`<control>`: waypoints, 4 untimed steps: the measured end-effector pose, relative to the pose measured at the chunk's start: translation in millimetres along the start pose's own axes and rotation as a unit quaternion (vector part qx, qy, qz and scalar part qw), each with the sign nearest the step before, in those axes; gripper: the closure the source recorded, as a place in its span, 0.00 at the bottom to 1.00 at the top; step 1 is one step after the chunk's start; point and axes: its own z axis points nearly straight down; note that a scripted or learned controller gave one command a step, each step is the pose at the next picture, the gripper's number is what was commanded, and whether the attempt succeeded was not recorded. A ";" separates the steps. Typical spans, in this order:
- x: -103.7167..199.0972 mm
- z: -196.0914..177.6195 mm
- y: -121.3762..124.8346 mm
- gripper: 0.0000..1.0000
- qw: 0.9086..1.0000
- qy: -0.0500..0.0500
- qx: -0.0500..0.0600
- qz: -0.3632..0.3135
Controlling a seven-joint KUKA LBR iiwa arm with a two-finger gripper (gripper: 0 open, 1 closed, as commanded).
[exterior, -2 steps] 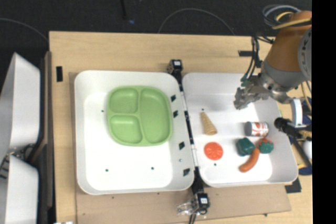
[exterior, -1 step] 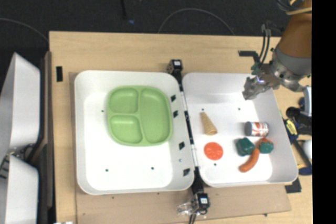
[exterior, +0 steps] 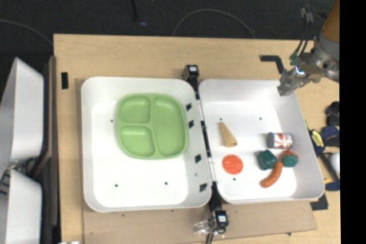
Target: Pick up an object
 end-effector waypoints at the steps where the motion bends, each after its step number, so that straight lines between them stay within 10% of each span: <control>1: 52.2 14.8 -3.0 1.00 1.000 0.002 0.004 0.000; 4: 190.8 23.1 -8.0 1.00 1.000 0.002 0.004 -0.001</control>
